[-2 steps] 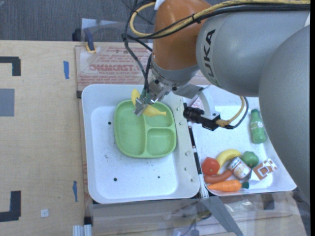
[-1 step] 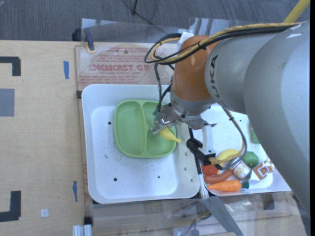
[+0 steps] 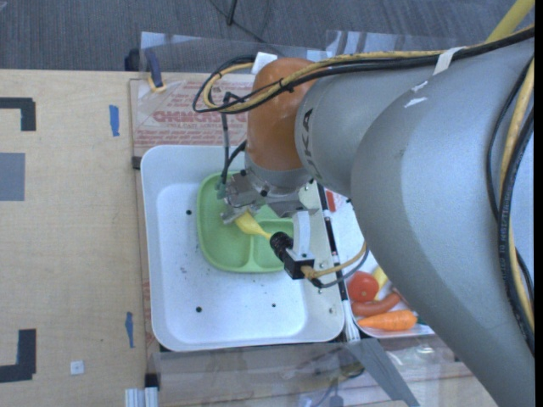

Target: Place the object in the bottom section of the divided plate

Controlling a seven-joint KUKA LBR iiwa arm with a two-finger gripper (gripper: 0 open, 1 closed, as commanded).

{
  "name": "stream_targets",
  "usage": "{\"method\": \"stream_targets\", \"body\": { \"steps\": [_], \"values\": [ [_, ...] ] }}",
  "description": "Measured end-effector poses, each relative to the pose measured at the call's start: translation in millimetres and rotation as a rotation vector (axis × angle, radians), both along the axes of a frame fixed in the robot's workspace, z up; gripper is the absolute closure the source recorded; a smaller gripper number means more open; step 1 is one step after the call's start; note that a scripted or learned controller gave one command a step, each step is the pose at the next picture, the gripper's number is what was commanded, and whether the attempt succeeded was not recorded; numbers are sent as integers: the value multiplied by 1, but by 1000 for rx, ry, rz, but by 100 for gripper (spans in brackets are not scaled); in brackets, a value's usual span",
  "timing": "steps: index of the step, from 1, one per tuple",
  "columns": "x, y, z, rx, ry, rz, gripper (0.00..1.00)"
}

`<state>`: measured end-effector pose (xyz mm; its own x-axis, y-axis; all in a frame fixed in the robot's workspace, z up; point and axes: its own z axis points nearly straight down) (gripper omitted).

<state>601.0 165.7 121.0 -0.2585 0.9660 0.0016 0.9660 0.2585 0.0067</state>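
A green divided plate (image 3: 219, 242) lies in the left white bin (image 3: 161, 253), toward its upper middle. My gripper (image 3: 237, 205) hangs low over the plate's middle, under the orange band of the arm. A small yellow object (image 3: 249, 224) shows just below the gripper, over the plate's central ridge. The view does not show whether the gripper grips it or whether it rests on the plate. The arm hides the plate's right part and upper edge.
The right bin (image 3: 399, 332) holds a red tomato (image 3: 363, 287), an orange carrot (image 3: 389, 320) and a yellow piece (image 3: 379, 275), mostly under the arm. A black cable fitting (image 3: 287, 255) hangs beside the plate. Small dark specks dot the left bin's floor.
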Motion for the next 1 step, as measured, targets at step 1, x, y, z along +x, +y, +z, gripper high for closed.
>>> {"method": "stream_targets", "body": {
  "steps": [1],
  "values": [
    [-2, 17, 3, 21, -1, 18, 0]
  ]
}}
